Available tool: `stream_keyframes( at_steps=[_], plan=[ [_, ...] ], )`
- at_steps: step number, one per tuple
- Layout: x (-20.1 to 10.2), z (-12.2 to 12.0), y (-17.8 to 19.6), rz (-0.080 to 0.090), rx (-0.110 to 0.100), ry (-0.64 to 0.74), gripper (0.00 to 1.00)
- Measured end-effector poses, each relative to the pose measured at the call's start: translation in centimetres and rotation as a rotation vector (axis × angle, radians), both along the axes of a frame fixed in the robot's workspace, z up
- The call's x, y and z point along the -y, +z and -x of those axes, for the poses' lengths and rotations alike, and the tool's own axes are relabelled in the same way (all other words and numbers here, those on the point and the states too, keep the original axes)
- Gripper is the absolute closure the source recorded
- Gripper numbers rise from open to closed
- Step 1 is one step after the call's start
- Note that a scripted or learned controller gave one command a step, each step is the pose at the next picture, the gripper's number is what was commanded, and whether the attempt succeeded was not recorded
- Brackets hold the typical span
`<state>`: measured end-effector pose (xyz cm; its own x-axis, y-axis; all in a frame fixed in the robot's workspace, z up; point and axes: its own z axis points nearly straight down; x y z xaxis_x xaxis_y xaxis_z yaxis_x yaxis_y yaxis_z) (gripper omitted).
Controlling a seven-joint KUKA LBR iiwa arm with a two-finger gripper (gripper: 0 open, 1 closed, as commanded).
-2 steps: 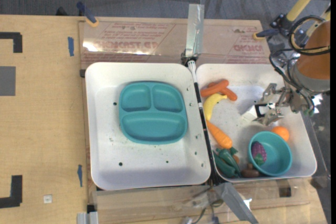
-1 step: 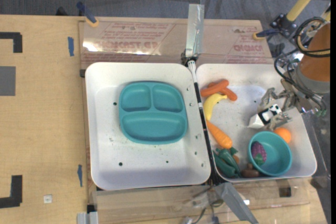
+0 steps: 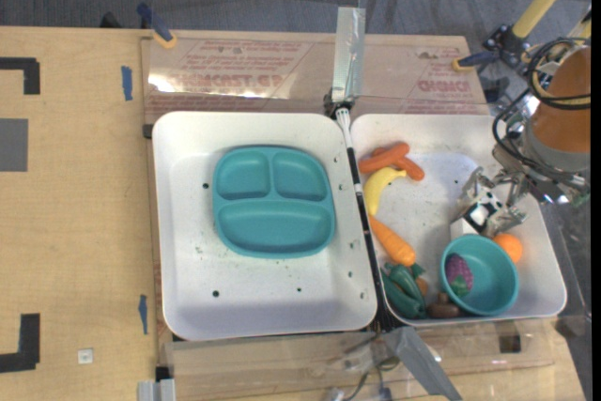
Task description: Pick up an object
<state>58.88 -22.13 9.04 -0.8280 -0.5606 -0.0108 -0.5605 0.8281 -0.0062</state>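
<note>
Camera view: end effector [image 3: 490, 204] low in right bin [image 3: 441, 138], fingers spread, seemingly straddling small black-white object [image 3: 479, 215] beside teal bowl [image 3: 480, 273].

We see even, bright overhead light across the two shallow white plastic bins [image 3: 178, 296], shadows soft and short. Glare whitens the clear plastic sheet [image 3: 230, 70] behind them. Focus turns slightly soft on the grey-and-orange robot arm [image 3: 563, 113].

slanted overhead view of both bins [image 3: 178, 230]
</note>
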Motion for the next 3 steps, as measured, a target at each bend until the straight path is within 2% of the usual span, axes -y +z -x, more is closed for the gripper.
stream_keyframes(
  at_steps=[1, 2, 3],
  plan=[
    [0.0, -0.8, 0.4, 0.012, 0.022, 0.375, 1.0],
    [-7.6, -7.6, 0.0, 0.001, 0.003, 0.384, 1.0],
    [-7.1, -7.3, -0.2, 0.002, -0.002, 0.377, 0.0]
  ],
)
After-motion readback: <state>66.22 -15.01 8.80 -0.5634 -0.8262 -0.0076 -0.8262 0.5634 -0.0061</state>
